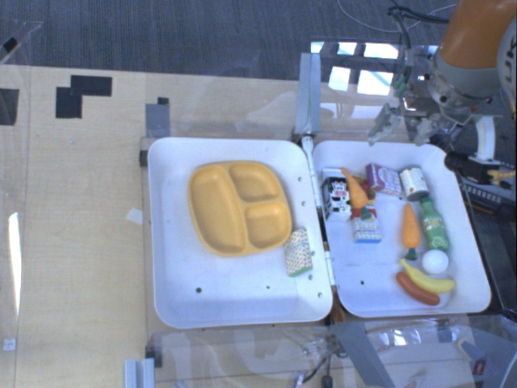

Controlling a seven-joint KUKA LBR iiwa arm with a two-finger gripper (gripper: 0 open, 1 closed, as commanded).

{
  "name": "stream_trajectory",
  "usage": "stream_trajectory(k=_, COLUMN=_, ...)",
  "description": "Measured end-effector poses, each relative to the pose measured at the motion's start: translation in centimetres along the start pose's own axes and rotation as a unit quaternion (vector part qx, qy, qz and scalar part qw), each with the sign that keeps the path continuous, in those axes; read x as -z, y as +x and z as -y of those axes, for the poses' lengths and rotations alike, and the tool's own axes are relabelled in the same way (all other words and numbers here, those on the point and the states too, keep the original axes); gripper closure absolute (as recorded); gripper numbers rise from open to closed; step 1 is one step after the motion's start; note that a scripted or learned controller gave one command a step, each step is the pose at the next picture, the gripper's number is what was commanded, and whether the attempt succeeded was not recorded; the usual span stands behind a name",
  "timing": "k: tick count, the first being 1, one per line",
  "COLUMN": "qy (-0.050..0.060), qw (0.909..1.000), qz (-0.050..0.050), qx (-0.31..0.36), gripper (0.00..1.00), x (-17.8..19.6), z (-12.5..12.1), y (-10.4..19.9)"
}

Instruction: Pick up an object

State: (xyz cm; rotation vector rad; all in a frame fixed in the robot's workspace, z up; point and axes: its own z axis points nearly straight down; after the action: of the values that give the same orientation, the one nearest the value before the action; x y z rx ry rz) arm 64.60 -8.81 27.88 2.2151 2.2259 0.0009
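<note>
**Ana:** Gripper (400, 124) hangs above the far edge of the right bin (472, 293). 2 thin fingers (381, 128) point down and stand apart, and nothing is between them, so it is released and carries no object.

**Ben:** Which things are nearest to it?

**Ana:** Just below it are a purple packet (383, 179) and a small can (414, 183) lying on its side. Further toward the near edge I see an orange carrot (411, 226), a green bottle (434, 226), a white ball (435, 262), a yellow banana (428, 280) and a red sausage (418, 290). They look like toy food, so I judge them light and stiff.

**Ben:** Where to take hold?

**Ana:** I think the carrot is a good choice. It lies a little apart from its neighbours, and the fingers can close across its thick middle. The can and the ball are round and smooth, they may roll or slip away.

**Ben:** And the left bin (174, 297)?

**Ana:** It holds a yellow divided plate (240, 207) and a small patterned pouch (298, 252) beside it. The pouch looks soft, and the plate is probably too wide for the fingers.
</note>
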Motion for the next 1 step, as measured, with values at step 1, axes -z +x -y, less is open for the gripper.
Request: stream_trajectory(k=1, qy=0.001, qw=0.9994, qz=-0.001, qx=0.036, gripper=0.00, x=-13.46, z=7.93, y=-0.81)
